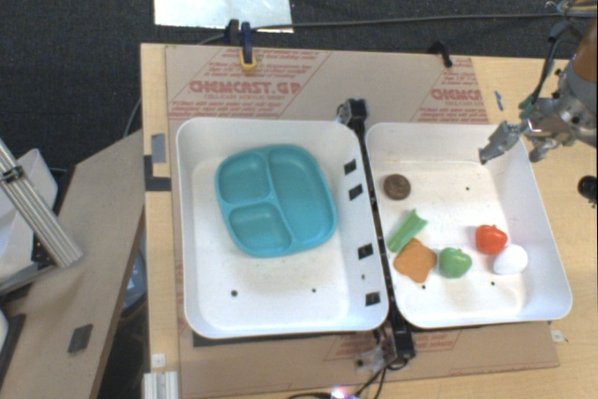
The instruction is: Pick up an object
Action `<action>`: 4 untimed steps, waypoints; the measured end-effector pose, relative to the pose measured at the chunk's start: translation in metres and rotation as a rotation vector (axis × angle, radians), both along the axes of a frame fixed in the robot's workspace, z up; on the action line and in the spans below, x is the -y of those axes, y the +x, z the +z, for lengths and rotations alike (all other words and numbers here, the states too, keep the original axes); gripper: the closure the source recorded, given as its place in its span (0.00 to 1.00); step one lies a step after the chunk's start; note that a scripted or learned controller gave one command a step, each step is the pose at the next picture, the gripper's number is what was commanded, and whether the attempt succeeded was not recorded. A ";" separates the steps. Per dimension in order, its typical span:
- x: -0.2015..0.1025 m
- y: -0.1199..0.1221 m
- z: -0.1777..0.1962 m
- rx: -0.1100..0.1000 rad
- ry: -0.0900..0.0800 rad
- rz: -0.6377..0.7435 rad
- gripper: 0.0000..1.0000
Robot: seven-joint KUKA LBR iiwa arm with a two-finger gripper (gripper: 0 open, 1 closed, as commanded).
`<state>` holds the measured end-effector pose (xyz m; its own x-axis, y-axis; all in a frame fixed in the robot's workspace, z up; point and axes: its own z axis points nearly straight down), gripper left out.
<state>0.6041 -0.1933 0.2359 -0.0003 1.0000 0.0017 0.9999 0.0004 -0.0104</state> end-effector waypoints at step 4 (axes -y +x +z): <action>-0.004 0.001 -0.151 0.012 -0.002 0.001 0.00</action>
